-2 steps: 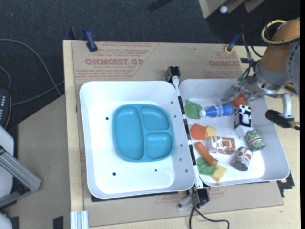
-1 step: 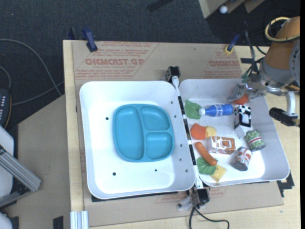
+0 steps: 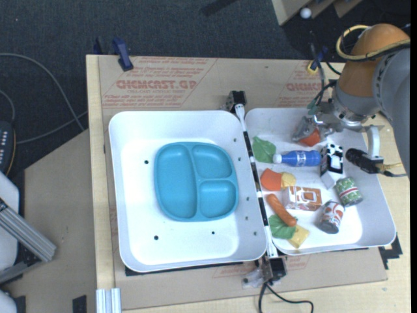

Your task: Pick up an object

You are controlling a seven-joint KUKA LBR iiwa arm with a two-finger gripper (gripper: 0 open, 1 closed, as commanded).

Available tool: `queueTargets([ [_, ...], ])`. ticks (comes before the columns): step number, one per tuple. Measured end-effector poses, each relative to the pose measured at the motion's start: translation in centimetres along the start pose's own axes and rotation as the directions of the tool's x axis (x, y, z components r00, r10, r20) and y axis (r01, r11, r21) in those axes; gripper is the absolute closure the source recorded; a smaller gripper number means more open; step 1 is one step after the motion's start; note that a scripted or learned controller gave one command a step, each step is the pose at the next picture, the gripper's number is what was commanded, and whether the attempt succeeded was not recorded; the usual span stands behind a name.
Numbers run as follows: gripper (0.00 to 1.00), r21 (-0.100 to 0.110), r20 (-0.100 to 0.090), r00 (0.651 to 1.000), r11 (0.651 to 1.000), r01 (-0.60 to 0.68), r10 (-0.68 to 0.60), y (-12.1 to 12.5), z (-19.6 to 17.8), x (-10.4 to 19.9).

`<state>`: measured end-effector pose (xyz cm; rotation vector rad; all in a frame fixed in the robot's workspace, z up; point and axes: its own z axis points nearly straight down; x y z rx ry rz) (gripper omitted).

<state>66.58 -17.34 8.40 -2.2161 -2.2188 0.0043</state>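
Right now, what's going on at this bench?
A robot arm reaches in from the right, its claw down in the far corner of the right bin by a small red thing. That bin holds a blue bottle, cans and toy food. The left bin holds a blue divided tray.

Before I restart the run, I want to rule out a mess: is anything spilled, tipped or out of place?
No spill. In the right bin, the blue bottle and two small cans lie on their sides among jumbled items. The blue tray sits flat in the left bin.
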Motion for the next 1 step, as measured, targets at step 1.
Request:
queueTargets([
  [1,1.00,-0.011,0.003,1.000,1.000,0.001,-0.001,0.17,-4.12,1.80],
])
